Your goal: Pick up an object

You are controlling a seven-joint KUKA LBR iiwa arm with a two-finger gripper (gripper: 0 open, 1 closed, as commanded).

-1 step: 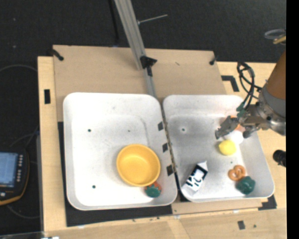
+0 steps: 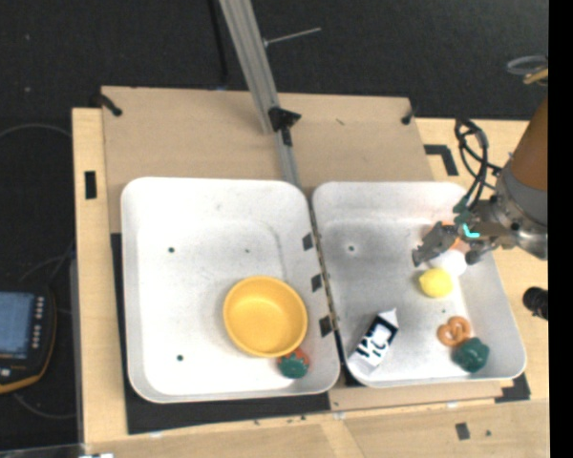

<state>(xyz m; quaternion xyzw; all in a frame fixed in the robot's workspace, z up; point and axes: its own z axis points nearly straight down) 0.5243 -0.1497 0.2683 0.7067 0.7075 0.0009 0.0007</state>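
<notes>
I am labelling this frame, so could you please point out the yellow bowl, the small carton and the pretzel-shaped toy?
yellow bowl (image 2: 265, 315): camera view, middle of its inside.
small carton (image 2: 375, 339): camera view, its printed side.
pretzel-shaped toy (image 2: 454, 331): camera view, its orange loop.

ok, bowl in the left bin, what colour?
Yellow bowl, plain, seen in the camera view.
</notes>
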